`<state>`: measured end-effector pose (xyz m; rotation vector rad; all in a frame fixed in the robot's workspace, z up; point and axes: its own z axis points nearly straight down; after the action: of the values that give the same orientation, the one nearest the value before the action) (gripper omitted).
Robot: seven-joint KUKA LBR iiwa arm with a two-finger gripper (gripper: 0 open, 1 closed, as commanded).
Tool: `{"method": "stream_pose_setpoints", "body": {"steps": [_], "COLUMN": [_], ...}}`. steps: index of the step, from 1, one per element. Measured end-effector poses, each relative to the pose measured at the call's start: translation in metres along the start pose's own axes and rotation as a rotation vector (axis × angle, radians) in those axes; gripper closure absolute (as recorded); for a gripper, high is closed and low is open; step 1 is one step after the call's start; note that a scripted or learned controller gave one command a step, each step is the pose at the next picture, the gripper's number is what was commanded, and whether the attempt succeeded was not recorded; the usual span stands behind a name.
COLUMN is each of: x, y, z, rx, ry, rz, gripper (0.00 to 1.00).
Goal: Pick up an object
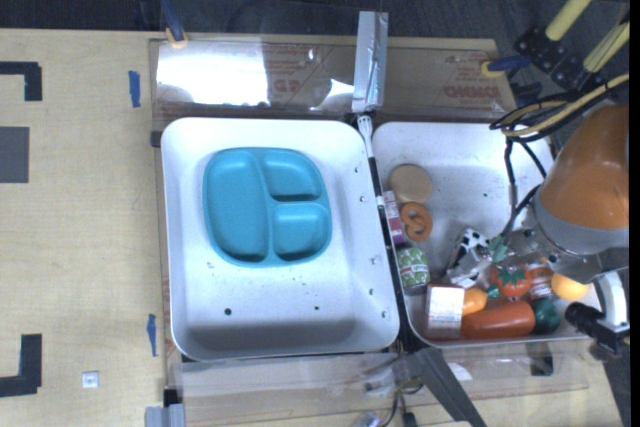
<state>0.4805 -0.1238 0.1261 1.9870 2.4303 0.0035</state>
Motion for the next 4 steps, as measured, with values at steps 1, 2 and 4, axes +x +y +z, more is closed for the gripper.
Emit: {"method": "stream_pose_setpoints", "body": {"steps": [1, 2, 4], "x": [-0.011, 0.048, 0.000], "y": [0.065, 0.047, 0.105], "z": [0.039, -0.062, 0.033], "rx": [-0.005, -0.005, -0.020], "ry": [-0.004, -0.001, -0.011], "rz": [-0.056, 0.011, -0.272], "gripper": [0.00, 0.00, 0.00]}}
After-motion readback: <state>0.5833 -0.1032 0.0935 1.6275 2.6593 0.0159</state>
